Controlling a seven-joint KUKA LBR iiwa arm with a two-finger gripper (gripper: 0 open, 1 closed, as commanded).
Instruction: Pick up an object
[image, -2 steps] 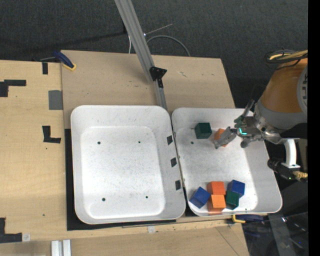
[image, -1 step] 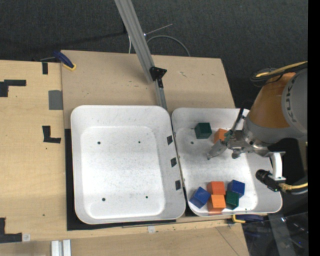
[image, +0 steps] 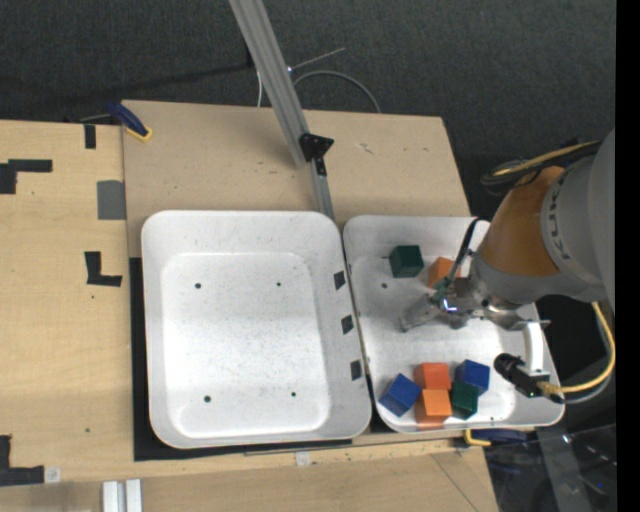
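One pincer (image: 425, 318) hovers low in the right bin (image: 372, 300), beside an orange block (image: 440, 270).

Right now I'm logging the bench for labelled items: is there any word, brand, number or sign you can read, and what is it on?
None can be read.
The small coloured blocks, such as the dark green cube, have plain faces.
The two shallow white plastic bins show only dark dots, no lettering.
The black tape pieces on the wooden bench are plain shapes, not characters.
The grey arm with the orange band bears no readable marking.
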